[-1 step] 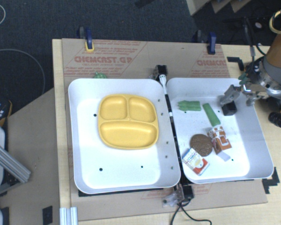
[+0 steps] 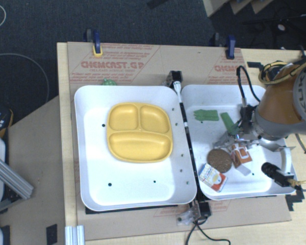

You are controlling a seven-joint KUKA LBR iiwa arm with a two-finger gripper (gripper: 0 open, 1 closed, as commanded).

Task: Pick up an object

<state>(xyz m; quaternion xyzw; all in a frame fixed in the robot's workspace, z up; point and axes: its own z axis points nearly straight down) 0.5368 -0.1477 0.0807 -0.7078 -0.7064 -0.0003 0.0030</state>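
With the pincer (image 2: 234,138) low in the right-hand shallow white bin (image 2: 204,93) among the crowded round brown disc (image 2: 220,160), orange-and-white packet (image 2: 240,155) and green strip (image 2: 227,121), its finger state cannot be told, so a grasp risks nudging neighbours or closing on nothing.

The arm (image 2: 296,98) was chunky and rounded, grey shell with a fat orange band above the wrist. Black cable looped up off it, plus a tangle of yellow wires behind. The end effector (image 2: 238,137) was metallic, silvery, with small bright bits.
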